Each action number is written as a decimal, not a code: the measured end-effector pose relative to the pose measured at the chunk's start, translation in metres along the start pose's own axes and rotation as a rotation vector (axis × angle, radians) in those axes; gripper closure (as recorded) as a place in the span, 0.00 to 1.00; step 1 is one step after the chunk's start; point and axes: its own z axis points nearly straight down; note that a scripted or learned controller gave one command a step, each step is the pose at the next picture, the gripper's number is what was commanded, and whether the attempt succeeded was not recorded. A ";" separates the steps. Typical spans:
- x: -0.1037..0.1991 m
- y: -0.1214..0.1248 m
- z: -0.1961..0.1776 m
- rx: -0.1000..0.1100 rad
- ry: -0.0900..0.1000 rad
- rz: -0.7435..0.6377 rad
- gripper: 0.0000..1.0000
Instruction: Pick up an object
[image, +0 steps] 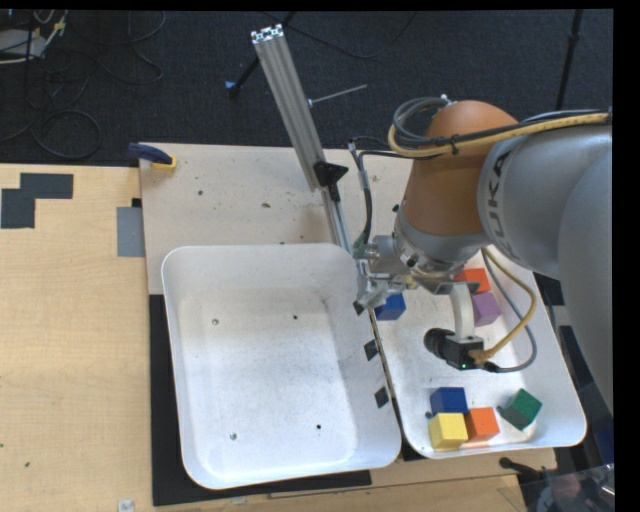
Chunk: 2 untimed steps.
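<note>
The gripper (374, 290) hangs at the far left corner of the right bin (570, 425), hard against the wall it shares with the left bin (190, 300). A dark blue cube (391, 307) sits right at its tip, but whether the cube is pinched or merely lying beside the tool is not clear from here, nor how wide the tool stands. The wrist seems to lean over that spot to reach it.

Farther right, under the orange band (450, 180), an orange block (474, 280) and a purple block (485, 306) peek out. Near the front of the right bin sit a blue cube (449, 401), a yellow cube (448, 430), an orange cube (482, 423) and a green cube (521, 409), close together. The shared wall and the slanted aluminium bar (297, 120) crowd the tool's left.
</note>
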 end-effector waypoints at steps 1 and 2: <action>0.045 -0.014 -0.001 0.000 0.000 -0.001 1.00; 0.042 -0.014 -0.001 -0.001 -0.002 0.005 0.00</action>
